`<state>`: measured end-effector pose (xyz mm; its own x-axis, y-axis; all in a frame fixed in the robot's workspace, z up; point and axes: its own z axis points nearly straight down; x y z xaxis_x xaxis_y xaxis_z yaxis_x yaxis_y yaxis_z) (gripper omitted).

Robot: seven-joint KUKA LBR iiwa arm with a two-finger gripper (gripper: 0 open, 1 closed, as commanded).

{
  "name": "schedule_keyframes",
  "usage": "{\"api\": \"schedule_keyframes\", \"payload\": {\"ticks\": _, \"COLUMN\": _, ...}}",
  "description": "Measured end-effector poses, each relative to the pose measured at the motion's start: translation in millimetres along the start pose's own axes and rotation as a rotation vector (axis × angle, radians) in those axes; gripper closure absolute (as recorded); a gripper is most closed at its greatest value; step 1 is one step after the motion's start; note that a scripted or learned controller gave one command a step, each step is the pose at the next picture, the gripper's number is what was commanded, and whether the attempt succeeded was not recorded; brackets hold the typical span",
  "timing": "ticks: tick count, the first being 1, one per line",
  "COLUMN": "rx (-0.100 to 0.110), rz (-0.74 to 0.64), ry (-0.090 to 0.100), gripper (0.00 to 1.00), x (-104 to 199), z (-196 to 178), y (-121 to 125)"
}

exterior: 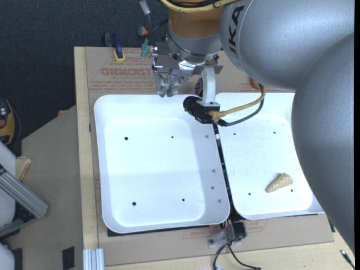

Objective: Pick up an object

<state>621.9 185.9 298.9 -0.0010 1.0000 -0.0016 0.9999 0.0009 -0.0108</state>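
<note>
The arm (292, 44) comes in from the right and its gripper (166, 89) hangs over the far rim of the left bin (112, 167), near that bin's far right corner. The fingers (163, 88) point down at the rim and nothing shows between them; they are small and partly in shadow, so I cannot tell whether they are spread or closed. Just right of the fingers a white bracket carries a black fitting (198, 109) with a tan cable (247, 108) that loops away toward the right bin (264, 207). The one object, a small tan cone-shaped piece (279, 182), lies in the right bin, well apart from the fingers, to their right and toward the near side, close to that bin's near right corner. Both bins sit side by side on a brown board (90, 77) on the table, their inner rims touching below and right of the fingers.
</note>
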Motion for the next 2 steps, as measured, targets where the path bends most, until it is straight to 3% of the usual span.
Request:
{"api": "schedule_keyframes", "payload": {"ticks": 1, "rx": -0.008, "rz": 0.005, "ry": 0.001, "gripper": 1.0, "x": -46, "z": -33, "y": -26}}
{"api": "schedule_keyframes", "payload": {"ticks": 2, "rx": -0.01, "rz": -0.002, "ry": 0.002, "gripper": 1.0, "x": -2, "z": 39, "y": 24}}
